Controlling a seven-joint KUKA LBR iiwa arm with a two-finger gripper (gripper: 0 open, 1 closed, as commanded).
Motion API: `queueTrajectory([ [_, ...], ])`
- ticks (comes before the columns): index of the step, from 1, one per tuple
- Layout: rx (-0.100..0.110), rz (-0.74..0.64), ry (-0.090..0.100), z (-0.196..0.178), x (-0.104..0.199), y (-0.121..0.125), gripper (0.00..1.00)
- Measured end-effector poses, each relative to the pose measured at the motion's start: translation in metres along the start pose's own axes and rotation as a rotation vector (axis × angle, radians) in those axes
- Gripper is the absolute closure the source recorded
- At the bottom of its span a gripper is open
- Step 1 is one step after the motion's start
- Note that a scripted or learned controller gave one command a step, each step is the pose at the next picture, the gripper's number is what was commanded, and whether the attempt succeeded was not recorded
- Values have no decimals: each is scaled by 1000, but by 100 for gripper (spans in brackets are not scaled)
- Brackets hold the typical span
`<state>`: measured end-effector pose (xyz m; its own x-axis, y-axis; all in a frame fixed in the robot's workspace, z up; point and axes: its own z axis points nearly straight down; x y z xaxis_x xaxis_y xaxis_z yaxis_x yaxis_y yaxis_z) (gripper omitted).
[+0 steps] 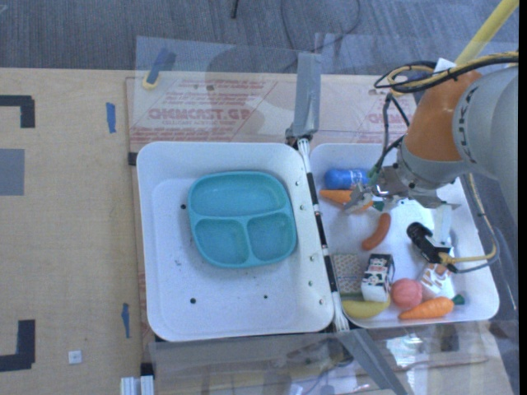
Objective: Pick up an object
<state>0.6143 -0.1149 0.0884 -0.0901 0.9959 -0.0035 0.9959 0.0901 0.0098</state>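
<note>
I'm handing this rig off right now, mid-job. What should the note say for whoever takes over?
Gripper: low in the right bin, at the upper left of it as the camera sees it, next to the small carrot and just below the blue container. I cannot tell if it grips anything.
Also in the right bin: sausage, milk carton, banana, pink ball, large carrot.
Left bin: teal divided plate.
Done: no object is seen lifted.
Left: grasp one object and raise it.
</note>
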Motion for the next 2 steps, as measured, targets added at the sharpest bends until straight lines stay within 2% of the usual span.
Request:
queueTrajectory([
  [1,0,1,0,-10,-1,1,100],
  [2,0,1,0,-10,-1,1,0],
])
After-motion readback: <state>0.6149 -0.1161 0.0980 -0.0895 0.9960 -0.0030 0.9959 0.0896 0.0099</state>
